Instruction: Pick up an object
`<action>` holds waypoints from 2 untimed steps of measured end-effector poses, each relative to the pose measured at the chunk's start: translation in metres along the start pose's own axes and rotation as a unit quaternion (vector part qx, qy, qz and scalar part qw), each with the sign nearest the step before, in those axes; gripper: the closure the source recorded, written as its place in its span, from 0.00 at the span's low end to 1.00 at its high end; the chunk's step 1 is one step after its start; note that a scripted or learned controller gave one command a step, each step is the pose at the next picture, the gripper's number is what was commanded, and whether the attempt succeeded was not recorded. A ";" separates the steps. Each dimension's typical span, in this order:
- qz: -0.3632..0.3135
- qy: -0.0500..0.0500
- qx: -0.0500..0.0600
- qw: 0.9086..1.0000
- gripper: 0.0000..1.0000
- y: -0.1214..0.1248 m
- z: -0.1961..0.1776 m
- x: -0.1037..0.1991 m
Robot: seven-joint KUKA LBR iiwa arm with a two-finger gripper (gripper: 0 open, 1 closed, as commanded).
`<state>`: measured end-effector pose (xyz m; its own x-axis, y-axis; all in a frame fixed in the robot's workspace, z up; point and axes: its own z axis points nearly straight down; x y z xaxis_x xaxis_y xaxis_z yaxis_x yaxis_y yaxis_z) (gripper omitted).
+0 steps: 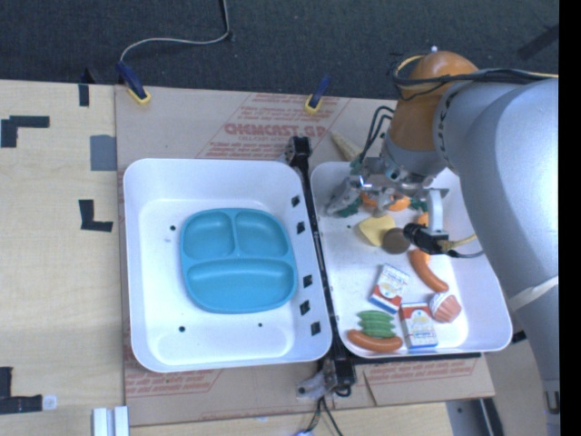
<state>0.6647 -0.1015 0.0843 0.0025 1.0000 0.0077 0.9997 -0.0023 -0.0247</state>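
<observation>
Now gripper [363, 192] low over right bin [481, 316]

We see a light wooden bench [54, 271] with black tape marks [91, 216] on its left part. A brown printed cardboard sheet [245, 125] lies over it, held at the far edge by two blue-and-yellow clamps [134, 85]. Beyond lies dark grey carpet [300, 16], crossed by a thin pale cable [186, 40].
</observation>
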 end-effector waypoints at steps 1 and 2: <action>0.001 -0.002 -0.001 1.000 0.00 0.000 0.000 0.003; 0.001 -0.002 -0.002 1.000 0.00 0.000 0.000 0.005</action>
<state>0.6647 -0.0964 0.0841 0.0043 1.0000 0.0035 0.9998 -0.0043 -0.0214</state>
